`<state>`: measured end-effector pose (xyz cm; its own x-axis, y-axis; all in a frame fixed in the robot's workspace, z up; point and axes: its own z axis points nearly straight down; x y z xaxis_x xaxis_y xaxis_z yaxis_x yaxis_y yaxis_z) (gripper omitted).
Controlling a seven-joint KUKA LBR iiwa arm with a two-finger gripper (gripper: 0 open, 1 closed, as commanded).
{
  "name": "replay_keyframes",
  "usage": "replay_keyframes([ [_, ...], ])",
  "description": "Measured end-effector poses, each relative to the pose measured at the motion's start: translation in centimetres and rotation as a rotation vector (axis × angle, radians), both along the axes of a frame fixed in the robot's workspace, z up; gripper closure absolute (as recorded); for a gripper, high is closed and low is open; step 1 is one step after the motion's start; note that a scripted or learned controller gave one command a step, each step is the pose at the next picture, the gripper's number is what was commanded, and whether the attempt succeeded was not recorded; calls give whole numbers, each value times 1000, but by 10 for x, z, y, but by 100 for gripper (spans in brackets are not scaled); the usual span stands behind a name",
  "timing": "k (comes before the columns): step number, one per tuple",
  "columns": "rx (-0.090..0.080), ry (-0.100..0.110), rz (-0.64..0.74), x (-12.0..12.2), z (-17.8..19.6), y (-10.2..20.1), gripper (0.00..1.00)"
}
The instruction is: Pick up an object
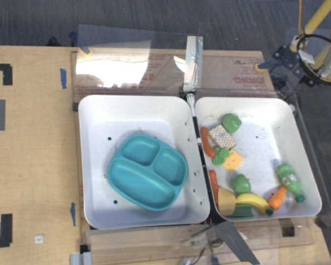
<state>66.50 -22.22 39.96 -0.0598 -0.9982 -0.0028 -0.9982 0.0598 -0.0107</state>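
Note:
The right bin holds several toy foods. A green pepper lies near its back, with a patterned block and an orange carrot just in front. A yellow cheese wedge sits mid-bin beside a small green leafy piece. Along the front lie a red chili, a tan cup, a yellow banana, a small green piece, another carrot and a green bottle. A teal divided plate lies in the left bin.
A clear plastic sheet with a taped strip stands behind the bins. Yellow and black equipment with cables is at the top right. The wooden bench top stretches to the left.

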Motion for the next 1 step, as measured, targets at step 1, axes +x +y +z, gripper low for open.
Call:
replay_keyframes([
  [1,-2,1,379,-13,24,0,100],
])
